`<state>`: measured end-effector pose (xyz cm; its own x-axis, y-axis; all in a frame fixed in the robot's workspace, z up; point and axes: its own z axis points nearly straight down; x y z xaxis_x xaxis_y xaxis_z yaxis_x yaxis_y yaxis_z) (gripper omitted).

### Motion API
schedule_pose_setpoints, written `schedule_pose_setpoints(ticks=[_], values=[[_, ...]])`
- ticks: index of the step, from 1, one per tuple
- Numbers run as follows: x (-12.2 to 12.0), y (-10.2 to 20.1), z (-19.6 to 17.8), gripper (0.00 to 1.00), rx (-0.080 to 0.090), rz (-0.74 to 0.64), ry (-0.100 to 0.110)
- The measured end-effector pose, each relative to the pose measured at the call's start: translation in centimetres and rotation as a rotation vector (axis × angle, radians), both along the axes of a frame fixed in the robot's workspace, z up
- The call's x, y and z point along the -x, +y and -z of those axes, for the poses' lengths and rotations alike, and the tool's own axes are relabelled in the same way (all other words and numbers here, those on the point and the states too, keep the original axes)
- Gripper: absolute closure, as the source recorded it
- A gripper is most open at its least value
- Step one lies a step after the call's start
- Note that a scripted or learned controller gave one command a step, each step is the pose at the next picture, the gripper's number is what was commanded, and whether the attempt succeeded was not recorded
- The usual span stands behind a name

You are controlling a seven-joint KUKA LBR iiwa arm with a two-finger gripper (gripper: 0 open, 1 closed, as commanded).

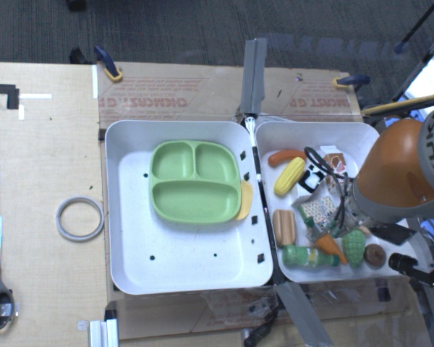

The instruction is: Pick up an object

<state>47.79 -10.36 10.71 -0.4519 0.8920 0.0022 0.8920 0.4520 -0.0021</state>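
1. The arm (401,172) hangs low over the right bin (315,129), and its bulk hides the gripper, so I cannot tell whether it is open, closed or holding anything; I would check this before lifting
2. The toys lie crowded in that bin: a corn cob (289,176) and an orange sausage (285,156) up and to the left of the wrist, a hot dog (283,227) to its left, a green bottle (309,256) and a carrot (331,246) just below it
3. The pile under the wrist is tight, so the corn cob looks the easier pick
4. Close across the narrow width of one toy, not two touching ones
5. Lift straight up, clear of the bin wall, and leave the green plate (195,182) in the left bin (123,215) alone
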Motion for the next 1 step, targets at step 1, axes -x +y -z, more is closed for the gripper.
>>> schedule_pose_setpoints(ticks=[1], values=[[0.0,0.0,0.0,0.0,0.0,-0.001,0.0]])
